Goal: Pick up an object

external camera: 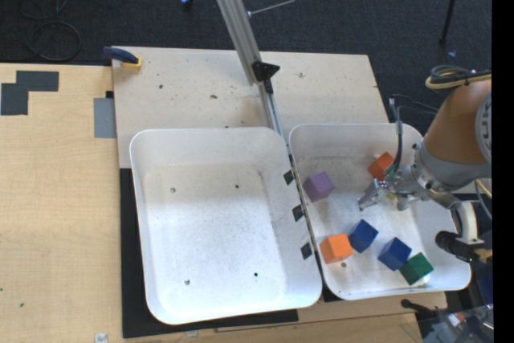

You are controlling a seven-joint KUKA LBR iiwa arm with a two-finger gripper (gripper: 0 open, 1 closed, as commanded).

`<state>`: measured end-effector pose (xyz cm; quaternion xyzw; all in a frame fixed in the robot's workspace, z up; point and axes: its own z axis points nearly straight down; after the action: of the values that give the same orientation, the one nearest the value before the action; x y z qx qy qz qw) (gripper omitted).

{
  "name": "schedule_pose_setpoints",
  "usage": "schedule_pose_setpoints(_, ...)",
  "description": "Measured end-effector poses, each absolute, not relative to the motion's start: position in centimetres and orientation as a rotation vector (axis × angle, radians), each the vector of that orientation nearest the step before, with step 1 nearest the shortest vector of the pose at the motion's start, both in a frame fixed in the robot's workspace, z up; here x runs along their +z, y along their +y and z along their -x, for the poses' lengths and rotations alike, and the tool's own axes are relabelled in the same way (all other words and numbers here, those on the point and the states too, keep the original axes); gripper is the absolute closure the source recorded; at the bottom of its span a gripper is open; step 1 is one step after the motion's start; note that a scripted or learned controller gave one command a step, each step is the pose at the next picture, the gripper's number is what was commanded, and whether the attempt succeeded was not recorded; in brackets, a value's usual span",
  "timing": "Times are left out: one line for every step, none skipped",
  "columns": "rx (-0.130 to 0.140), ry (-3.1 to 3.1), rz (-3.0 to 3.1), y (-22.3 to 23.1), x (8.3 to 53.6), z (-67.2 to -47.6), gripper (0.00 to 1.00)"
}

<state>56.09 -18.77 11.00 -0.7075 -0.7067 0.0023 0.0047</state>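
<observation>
The arm (458, 132) came in from the right, its orange band and grey wrist covering the right bin's (345, 136) far right corner. The tool (384, 190) hung low over that bin, between the purple cube (319, 185) and a red-orange cube (380, 165). Its metal parts were small and blurred against the white floor, so whether the fingers stood open or closed could not be told, and nothing could be made out between them. The red-orange cube sat just beside the tool, partly hidden behind it, and touch or gap could not be told.

Nearer the front of the same bin lay an orange cube (336, 247), with a blue cube (363, 236) just beside it. A second blue cube (394, 252) sat close to a green cube (417, 267) by the front right rim; those two looked to be touching, though the edge between them was unclear.

The left bin (161, 153) stood just beside the right one on the desk (185, 88). A slanted metal rail (235, 16) rose from the desk behind the bins, its foot meeting the gap between them.
</observation>
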Motion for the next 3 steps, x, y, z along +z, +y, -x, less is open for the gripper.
schedule_pose_setpoints(0.003, -2.211, 2.226, -19.0, 12.4, -56.2, 1.0)
schedule_pose_setpoints(-0.001, -2.213, 2.231, -19.7, 16.8, -56.1, 1.0)
schedule_pose_setpoints(-0.001, -2.222, 2.223, -19.8, 20.5, -56.2, 1.0)
